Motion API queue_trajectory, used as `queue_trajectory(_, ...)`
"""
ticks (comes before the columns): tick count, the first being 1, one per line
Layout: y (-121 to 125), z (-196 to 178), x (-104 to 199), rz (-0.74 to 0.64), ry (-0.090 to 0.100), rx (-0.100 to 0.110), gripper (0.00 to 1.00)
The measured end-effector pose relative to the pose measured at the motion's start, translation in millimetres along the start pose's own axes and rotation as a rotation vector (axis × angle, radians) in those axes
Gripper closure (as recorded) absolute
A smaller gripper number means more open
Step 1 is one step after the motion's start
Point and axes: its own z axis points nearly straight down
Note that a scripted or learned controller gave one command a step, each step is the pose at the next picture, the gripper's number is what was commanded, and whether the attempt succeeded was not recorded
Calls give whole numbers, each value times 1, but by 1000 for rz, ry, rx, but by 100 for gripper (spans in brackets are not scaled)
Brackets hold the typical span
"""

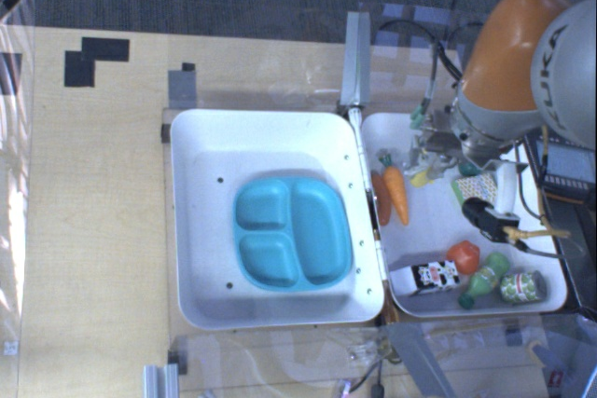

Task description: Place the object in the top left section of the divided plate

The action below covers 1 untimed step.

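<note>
A blue divided plate (292, 231) lies in the left white bin (201, 200), with two small sections on its left and one long section on its right. All its sections are bare. My gripper (427, 159) hangs over the back of the right bin (550, 294), just right of an orange carrot (396, 193). A small pale yellow thing (417, 178) sits right under the gripper; whether it is gripped is unclear.
A brown sausage-like piece (381, 199) lies beside the carrot against the bin's left wall. Along the front of the right bin sit a black-and-white carton (435, 276), a red tomato (463, 254), a green bottle (483, 277) and a green can (520, 287). A green patterned item (466, 188) lies near the wrist.
</note>
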Motion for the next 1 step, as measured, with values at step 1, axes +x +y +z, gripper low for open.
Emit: queue_trajectory(1, -44, 15, 86, -303, 0, 2, 100)
